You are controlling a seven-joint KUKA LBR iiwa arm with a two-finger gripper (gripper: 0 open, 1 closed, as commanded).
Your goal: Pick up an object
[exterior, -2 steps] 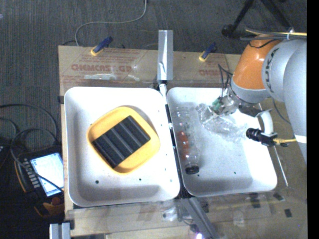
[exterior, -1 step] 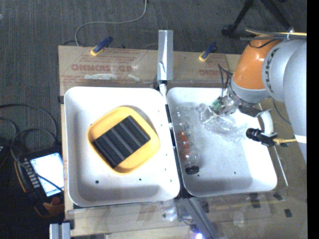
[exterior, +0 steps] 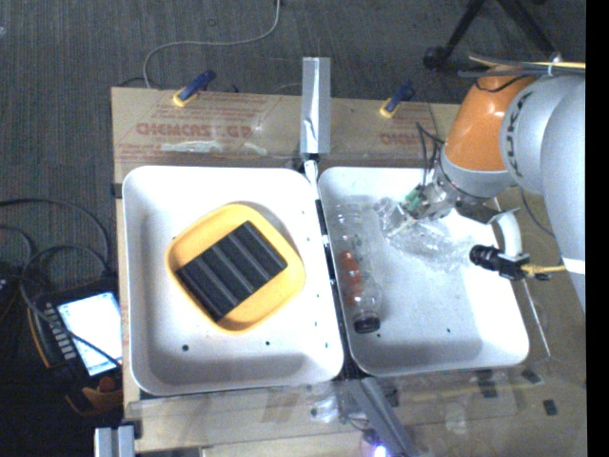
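A clear plastic bottle (exterior: 354,267) with a black cap lies along the left wall of the right bin (exterior: 447,341). A crumpled clear plastic wrapper (exterior: 419,234) sits near that bin's far side. My gripper (exterior: 423,202) is down over the far edge of the wrapper, under the orange band of the arm (exterior: 485,136). A small green bit shows at its tip. A yellow block with a black ribbed top (exterior: 236,265) lies in the left bin (exterior: 152,341).
The ridge where the two bins meet (exterior: 324,255) runs just left of the bottle. A black fitting with a yellow cable (exterior: 495,258) hangs over the right bin's right side. A tablet and cables (exterior: 81,327) lie on the floor to the left.
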